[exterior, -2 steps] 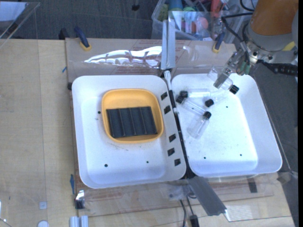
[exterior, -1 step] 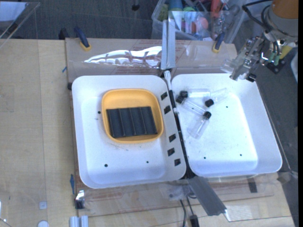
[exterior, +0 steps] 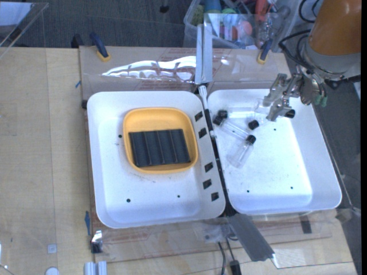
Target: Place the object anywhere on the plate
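The yellow plate (exterior: 160, 139) in the left bin (exterior: 109, 193) carries a dark ridged block (exterior: 159, 148); clear vials (exterior: 241, 150) (black-capped) litter the right bin (exterior: 287, 182). The hand (exterior: 277, 105) hovers there; grip state unclear.

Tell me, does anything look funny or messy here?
A bit. Several clear plastic vials with black caps lie tipped and scattered in the right white bin, while a black ridged block already sits on the yellow plate.

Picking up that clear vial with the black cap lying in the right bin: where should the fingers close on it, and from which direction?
Probably mid-barrel on the clear vial, coming straight down, fingers closing across its narrow width. It lies flat and slanted, black cap toward the bin's back, so turn the gripper square to that slant. The round, smooth barrel may roll or slip.
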You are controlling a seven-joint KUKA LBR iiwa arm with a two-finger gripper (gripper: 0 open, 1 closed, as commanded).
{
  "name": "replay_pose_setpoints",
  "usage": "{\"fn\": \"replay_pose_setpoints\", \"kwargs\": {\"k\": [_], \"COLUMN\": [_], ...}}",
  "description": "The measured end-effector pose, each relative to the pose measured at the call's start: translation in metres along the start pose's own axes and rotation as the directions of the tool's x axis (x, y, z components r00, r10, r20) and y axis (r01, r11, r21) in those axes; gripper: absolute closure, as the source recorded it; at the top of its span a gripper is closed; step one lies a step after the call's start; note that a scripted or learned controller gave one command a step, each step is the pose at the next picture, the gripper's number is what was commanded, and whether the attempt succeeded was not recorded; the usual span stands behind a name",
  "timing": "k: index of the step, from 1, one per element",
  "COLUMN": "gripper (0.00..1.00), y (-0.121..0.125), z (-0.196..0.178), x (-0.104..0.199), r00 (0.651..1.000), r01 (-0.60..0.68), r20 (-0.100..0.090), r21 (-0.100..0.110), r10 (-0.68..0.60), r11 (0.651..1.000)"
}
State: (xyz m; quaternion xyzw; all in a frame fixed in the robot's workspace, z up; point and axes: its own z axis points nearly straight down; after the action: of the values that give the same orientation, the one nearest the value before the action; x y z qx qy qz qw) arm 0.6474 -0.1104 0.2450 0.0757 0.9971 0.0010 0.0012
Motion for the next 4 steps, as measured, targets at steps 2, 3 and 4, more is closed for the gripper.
{"fn": "replay_pose_setpoints", "kwargs": {"k": [2, 3, 4], "gripper": [1.00, 1.00, 1.00], "y": [0.035, 0.059, 0.067], "z": [0.012, -0.002, -0.011], "x": [-0.015, -0.002, -0.011], "r00": [0.903, 0.856, 0.681], "r01": [0.429, 0.517, 0.732], "r20": [0.001, 0.001, 0.007], "r21": [-0.001, 0.000, 0.003], "r10": [-0.429, -0.517, -0.732], "r11": [0.903, 0.856, 0.681]}}
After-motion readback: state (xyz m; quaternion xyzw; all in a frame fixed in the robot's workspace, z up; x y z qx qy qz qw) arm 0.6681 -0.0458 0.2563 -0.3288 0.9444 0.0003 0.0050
